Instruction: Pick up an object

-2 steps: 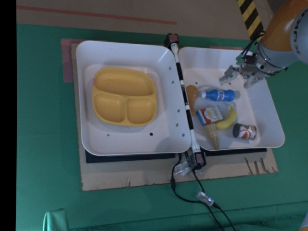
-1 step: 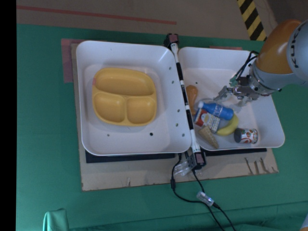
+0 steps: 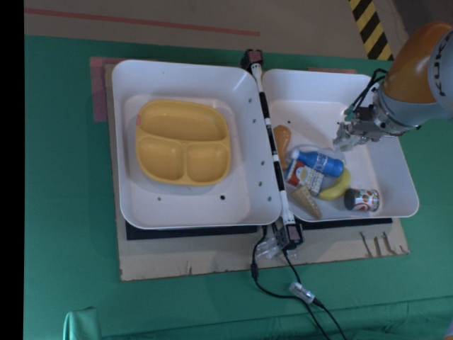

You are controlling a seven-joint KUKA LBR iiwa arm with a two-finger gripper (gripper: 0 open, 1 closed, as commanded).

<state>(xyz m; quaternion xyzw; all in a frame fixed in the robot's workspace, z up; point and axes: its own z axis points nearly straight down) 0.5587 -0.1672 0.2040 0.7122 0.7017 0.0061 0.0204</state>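
bench: green cloth (image 3: 71,190) | under bins: cardboard sheet (image 3: 212,264) | floor: brown, red line (image 3: 141,21) | corner: yellow-black hazard stripe (image 3: 367,13)

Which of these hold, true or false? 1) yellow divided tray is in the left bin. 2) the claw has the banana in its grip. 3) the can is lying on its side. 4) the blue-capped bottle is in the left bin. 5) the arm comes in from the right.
1) True: the yellow divided tray lies in the left bin.
2) False: the claw is above the right bin, apart from the banana, which lies on the bin floor.
3) True: the can lies on its side near the bin's front right corner.
4) False: the bottle is in the right bin, next to the banana.
5) True: the arm enters from the right.
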